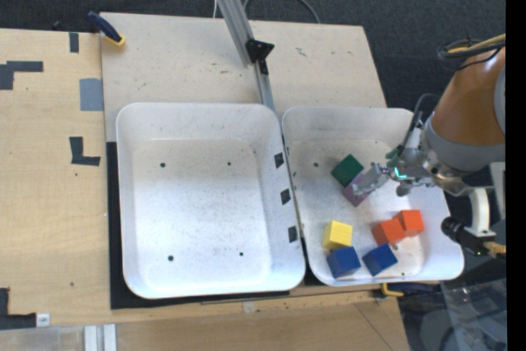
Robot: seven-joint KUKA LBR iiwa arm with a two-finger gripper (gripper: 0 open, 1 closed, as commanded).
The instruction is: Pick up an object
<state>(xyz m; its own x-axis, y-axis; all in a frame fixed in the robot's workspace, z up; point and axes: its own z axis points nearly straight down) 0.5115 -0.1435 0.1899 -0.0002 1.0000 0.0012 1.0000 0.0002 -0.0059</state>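
Camera view: jaws down in the right bin, hard by the purple block

Reaching in on the arm (467, 115) and lowered into the right bin (345, 112), close above its floor. Cannot tell whether released or clenched: too small and blurred at the tip. Nothing seen gripped.

Purple block (357, 191) just beside the jaws, at their tip and a little lower in frame, maybe touching; tilted rather than flat. Likely the target, judging by the low approach and the aim. Green block (347, 170) just beyond the tip, near the purple one, close enough to crowd a grasp.

Well apart from the jaws, toward the bin's near rim: yellow block (338, 233), blue blocks (343, 260) and orange blocks (408, 222). Loosely scattered, as if dropped for random picking, some touching their neighbours.

Left bin (197, 108) far beyond the tip, side by side with the right one on the bench (312, 53).

Counted:
- bins: two
- purple: one
- green: one
- yellow: one
- blue: two
- orange: two
- blocks in all: seven
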